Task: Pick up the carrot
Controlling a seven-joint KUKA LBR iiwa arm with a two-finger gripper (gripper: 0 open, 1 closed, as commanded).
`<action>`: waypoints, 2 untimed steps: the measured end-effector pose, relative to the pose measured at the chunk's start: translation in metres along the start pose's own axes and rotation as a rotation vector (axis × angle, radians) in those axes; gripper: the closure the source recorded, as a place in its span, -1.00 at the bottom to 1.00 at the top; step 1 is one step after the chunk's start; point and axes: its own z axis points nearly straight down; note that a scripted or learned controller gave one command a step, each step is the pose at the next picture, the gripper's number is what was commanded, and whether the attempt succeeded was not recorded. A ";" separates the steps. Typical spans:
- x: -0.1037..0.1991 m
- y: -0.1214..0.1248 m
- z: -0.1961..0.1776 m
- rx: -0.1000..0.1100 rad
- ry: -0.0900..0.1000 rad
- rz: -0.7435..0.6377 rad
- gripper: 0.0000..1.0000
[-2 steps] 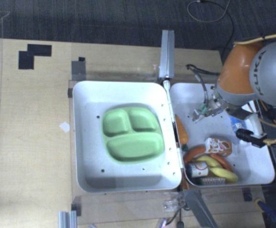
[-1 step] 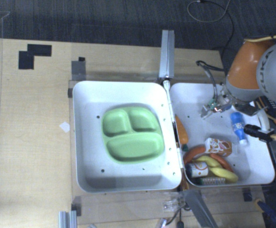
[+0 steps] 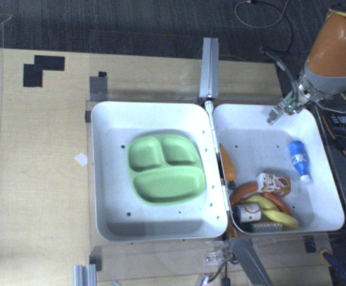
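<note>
Banana (image 3: 278, 217) lies low; hand (image 3: 278, 113) (grip unclear) hangs at right bin's (image 3: 328, 177) top rim, well apart from carrot (image 3: 227, 167)

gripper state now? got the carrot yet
gripper: fingers too small to tell, nothing seen held, above the right bin's far edge. carrot lies by the divider.

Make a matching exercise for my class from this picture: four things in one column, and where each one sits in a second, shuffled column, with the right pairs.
Things
1. green divided plate
2. carrot
3. blue bottle
4. banana

Places
A. right side of the right bin
B. middle of the left bin
C. near front corner of the right bin, among other items
D. along the right bin's left wall

Pairs: 1-B, 2-D, 3-A, 4-C
</note>
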 end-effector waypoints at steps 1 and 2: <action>0.058 -0.002 -0.154 0.000 0.000 0.165 1.00; 0.104 0.034 -0.132 0.000 0.002 -0.174 1.00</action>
